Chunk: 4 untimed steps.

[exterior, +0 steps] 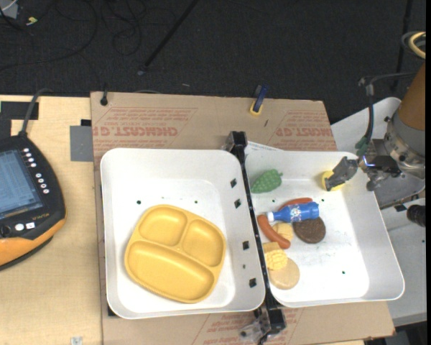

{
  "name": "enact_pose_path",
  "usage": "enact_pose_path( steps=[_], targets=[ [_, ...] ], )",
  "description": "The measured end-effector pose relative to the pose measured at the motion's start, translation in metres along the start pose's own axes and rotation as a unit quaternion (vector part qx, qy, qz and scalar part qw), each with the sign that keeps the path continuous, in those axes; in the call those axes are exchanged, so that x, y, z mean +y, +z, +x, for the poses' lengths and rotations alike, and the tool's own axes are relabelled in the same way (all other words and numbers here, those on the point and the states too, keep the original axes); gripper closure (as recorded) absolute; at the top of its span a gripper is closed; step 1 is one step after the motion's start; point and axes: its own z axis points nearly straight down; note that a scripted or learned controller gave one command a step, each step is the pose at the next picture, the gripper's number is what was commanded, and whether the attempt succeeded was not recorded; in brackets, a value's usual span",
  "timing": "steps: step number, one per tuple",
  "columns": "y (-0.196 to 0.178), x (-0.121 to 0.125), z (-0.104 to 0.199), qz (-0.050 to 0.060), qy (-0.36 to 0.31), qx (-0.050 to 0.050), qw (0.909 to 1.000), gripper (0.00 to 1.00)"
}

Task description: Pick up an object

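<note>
Approach step: gripper [373, 165] at right edge of frame, over right bin [373, 264]. Finger state unclear. Next: descend onto bottle [294, 212], centre right.

Left bin [118, 192]: divided tray [174, 252]. Right bin [359, 264]: bottle [293, 212] centre; round cookie [310, 230] at its 4 o'clock.

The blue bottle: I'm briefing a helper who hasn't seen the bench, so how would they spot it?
Look in the right-hand white bin, at the cluster beside the divider. The blue bottle lies on its side above the brown disc, the cluster's sole blue item, with a white cap.
</note>
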Motion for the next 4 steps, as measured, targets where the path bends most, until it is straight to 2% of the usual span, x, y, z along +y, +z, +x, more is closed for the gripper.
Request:
enact_pose_path(
  steps=[1,2,3,4],
  targets=[
    [-0.01,0.0,-0.001,0.001,0.0,0.0,1.0,1.0],
    [-0.048,-0.085,-0.038,0.001,0.003,0.0,1.0,1.0],
    [0.018,-0.081,0.037,0.004,-0.003,0.003,1.0,1.0],
    [0.011,-0.09,0.114,0.002,-0.003,0.002,1.0,1.0]
  ],
)
